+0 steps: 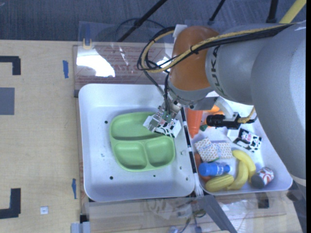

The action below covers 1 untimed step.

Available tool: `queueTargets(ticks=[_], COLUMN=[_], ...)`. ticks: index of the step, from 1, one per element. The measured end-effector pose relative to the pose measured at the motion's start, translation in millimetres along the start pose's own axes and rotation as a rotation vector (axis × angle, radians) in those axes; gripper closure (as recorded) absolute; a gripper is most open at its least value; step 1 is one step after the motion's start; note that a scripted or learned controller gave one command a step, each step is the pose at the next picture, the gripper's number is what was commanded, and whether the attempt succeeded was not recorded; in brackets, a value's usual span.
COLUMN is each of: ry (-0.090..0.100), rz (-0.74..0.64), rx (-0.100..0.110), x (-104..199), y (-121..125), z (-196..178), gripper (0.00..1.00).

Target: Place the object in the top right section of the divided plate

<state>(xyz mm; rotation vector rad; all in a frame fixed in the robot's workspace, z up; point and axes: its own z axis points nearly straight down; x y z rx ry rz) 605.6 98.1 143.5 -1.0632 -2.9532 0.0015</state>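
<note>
Over the plate's upper right edge, the gripper (164, 119) hangs with a small black-and-white object (163, 125) at its tips.

The green plate (127, 130) lies in the left bin (97, 101), its long section to the top and two smaller ones below. The object sits right at the plate's top right rim, under the gripper; I cannot tell from here whether the claw is clenched on it or released. In the right bin (279, 166) lie a banana (243, 166), a blue bottle (213, 169), an orange piece (194, 122) and a patterned pouch (212, 150).
</note>
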Motion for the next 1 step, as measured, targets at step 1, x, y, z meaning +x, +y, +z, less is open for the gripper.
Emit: queueTargets(ticks=[1], ry=[-0.002], rz=[-0.002], rx=[-0.001], x=[-0.7], y=[1.5], z=[-8.7], gripper=[1.0])
